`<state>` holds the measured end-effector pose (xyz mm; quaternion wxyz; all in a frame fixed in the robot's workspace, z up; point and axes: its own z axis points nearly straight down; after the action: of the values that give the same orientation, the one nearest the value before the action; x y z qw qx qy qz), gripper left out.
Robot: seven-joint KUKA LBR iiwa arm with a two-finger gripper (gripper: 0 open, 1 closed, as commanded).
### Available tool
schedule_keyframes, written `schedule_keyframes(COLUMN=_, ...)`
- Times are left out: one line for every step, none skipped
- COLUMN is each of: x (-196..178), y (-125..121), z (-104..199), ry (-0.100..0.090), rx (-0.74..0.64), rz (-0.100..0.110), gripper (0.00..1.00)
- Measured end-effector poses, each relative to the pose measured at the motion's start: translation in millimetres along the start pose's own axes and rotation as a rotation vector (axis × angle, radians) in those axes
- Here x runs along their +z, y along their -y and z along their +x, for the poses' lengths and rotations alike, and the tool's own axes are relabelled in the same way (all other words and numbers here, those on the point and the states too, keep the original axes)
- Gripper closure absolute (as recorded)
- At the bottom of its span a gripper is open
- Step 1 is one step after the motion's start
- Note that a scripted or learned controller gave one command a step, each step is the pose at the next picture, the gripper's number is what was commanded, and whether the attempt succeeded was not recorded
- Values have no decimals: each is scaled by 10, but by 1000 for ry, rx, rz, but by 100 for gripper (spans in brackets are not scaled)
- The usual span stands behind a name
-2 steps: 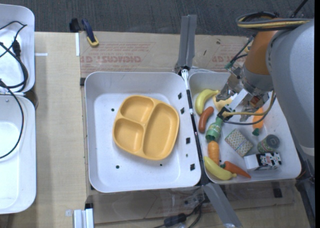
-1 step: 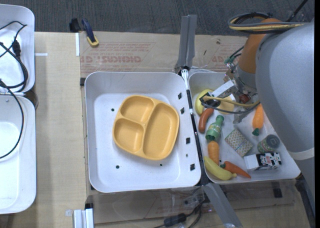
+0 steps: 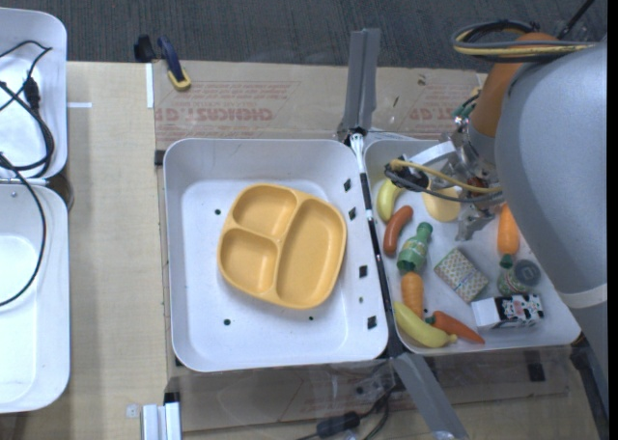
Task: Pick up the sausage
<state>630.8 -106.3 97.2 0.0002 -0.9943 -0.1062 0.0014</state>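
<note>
Nearest us in the right white plastic bin (image 3: pixel 570 332), we see a yellow toy banana (image 3: pixel 421 327) and a thin orange carrot (image 3: pixel 458 327) at the front edge, with a black-and-white toy car (image 3: pixel 509 310) just beside them. A bit further back sit a stubby orange carrot piece (image 3: pixel 412 290), a tan woven block (image 3: pixel 462 274) and a small round dark-lidded jar (image 3: pixel 519 275). Then a small green bottle (image 3: pixel 415 248), and touching or just beside it the reddish-brown toy sausage (image 3: pixel 397 230), lying tilted on the bin floor near the divider. Behind it is a second pale yellow banana (image 3: pixel 386 199).

The left white bin (image 3: pixel 193 332) holds a yellow three-compartment plastic plate (image 3: pixel 282 245); nothing is on it.

The grey arm's two-finger gripper (image 3: pixel 470 199) hovers over the back middle of the right bin, above a pale yellow round piece (image 3: pixel 442 206), near the sausage but apart from it. We cannot tell how the jaws stand; wiring and metal parts clutter that spot, and we see nothing gripped.

We judge the task not done: the sausage is still down in the bin, untouched. Left to do: shift toward the divider, descend on the sausage, close, lift.
</note>
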Motion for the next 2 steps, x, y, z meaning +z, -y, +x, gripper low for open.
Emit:
schedule_keyframes(x=25, y=197, z=-428, ry=1, rx=-24, rz=1, gripper=0)
schedule_keyframes(x=59, y=38, z=193, ry=0, rx=10, rz=0, gripper=0)
